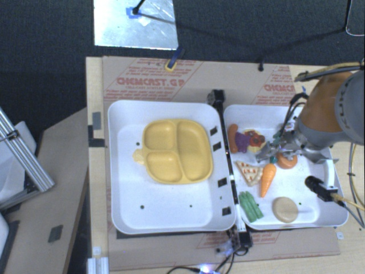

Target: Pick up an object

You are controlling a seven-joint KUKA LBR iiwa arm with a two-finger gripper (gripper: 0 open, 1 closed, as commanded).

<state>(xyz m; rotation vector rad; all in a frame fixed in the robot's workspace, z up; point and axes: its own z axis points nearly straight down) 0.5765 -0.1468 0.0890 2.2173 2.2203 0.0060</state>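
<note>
The arm is cut off by the right edge of the view, and its wrist hides part of the right bin. The gripper is seen low over that bin, among the toy food, but its tip is small and blurred against the items beneath it; whether anything is pinched, or how the jaws stand, cannot be told. A round orange and red piece is partly covered by the gripper body, so its shape is hard to make out.

On the brown board beneath the bins, red printing is read as "CHEMCAST GP", repeated at the upper left and, partly hidden, at the upper right. No writing can be made out on the toys.

In the right bin the candidates for picking are laid close together: a carrot just below the gripper, tilted with its tip downward; a pizza slice beside it to the left; a purple bunch and a small sausage near the bin's upper left; a green pod and a pale bread roll near the front wall. In the left bin a yellow divided plate is placed centrally.
</note>
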